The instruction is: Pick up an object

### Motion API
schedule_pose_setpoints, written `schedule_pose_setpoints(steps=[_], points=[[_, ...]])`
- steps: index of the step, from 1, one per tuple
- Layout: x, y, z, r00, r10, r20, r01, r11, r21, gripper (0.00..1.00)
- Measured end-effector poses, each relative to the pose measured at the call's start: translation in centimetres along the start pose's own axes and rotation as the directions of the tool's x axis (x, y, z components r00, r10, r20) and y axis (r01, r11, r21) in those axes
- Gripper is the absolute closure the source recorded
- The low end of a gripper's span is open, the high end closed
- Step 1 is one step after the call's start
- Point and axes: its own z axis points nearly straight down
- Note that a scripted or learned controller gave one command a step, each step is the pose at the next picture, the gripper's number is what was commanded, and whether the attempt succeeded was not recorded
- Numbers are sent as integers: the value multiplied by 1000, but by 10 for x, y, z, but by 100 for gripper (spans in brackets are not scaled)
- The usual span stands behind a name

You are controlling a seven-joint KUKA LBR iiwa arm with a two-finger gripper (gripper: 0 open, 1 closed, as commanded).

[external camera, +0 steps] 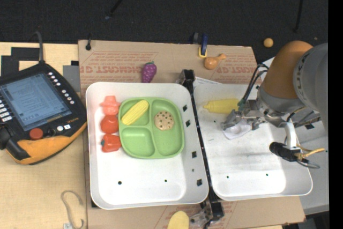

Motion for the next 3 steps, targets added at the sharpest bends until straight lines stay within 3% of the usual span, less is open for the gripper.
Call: schedule_pose_setpoints(steps=[1,3], points=[[-2,3,-17,1000,2,2,-2,1000,-9,100],[-4,2,-138,1000,2,3,-2,1000,-9,100]])
